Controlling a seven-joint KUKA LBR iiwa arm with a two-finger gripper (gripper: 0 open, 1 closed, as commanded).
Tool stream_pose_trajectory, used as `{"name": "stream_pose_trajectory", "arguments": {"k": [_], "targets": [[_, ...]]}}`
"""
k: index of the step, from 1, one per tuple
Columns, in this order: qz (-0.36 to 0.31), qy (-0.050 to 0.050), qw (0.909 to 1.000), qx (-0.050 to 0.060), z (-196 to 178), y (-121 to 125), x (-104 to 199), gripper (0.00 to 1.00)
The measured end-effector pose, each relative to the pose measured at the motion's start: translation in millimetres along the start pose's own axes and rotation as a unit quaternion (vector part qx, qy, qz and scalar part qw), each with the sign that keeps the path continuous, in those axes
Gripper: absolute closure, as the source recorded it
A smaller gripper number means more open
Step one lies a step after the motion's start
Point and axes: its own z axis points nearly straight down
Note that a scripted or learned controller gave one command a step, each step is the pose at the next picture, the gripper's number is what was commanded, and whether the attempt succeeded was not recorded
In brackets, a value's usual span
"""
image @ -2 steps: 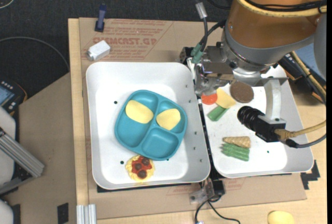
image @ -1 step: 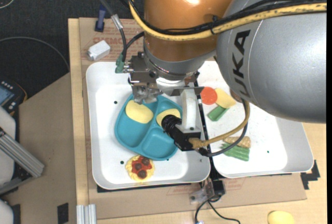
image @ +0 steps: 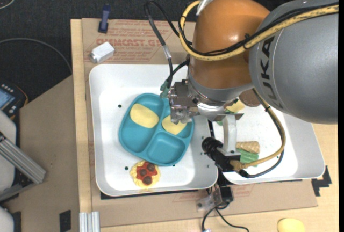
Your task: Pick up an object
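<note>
Hand: we see the hand [image: 177,114] lowered over the right edge of the blue divided tray [image: 153,142]; we cannot tell its state.
Tray: lies in the left bin [image: 102,118], with pale yellow pieces [image: 144,115] in its compartments.
Pizza toy [image: 145,173]: on the bin floor, just beside the tray's front edge.
Right bin [image: 301,166]: holds an ice-cream cone toy [image: 248,147].
</note>
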Motion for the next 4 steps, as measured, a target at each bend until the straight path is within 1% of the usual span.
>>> {"name": "stream_pose_trajectory", "arguments": {"k": [1, 2, 4], "targets": [[-0.001, 0.003, 0.9999, -0.010, -79.4, -6.2, -48.2, 1.00], [-0.004, 0.003, 1.0000, -0.007, -85.3, -6.5, -44.8, 1.00], [-0.005, 0.003, 1.0000, -0.008, -105.6, -5.8, -44.0, 1.00]]}}
